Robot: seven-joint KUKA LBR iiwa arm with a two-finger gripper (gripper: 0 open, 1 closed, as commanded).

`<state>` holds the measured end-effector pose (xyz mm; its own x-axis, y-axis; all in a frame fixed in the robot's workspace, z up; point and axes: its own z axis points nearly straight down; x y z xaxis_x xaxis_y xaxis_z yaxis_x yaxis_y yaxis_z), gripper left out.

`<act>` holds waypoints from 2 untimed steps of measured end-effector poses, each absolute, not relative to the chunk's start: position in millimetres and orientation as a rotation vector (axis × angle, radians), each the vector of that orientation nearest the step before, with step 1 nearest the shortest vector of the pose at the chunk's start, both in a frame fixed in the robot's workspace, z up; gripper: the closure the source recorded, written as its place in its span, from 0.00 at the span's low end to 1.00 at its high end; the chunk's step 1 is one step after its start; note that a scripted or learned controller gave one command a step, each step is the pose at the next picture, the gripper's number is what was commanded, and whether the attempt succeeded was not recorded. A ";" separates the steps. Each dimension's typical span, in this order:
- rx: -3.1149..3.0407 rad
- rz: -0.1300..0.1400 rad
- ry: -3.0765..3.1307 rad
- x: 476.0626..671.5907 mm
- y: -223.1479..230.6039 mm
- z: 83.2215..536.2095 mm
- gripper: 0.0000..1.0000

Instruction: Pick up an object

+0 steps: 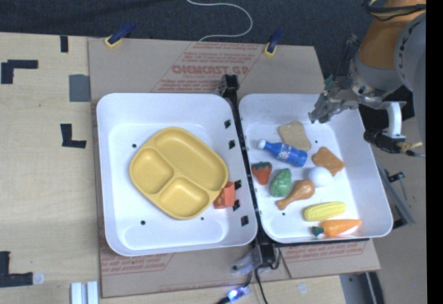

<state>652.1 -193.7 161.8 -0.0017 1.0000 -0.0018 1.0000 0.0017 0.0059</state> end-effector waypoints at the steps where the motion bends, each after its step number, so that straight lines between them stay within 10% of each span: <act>1: 2.215 0.005 2.221 651.7 -182.9 216.4 1.00; 2: 2.220 0.001 2.223 652.2 -182.2 224.9 1.00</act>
<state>652.2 -182.2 224.9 -0.0014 1.0000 0.0001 1.0000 0.0014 0.0005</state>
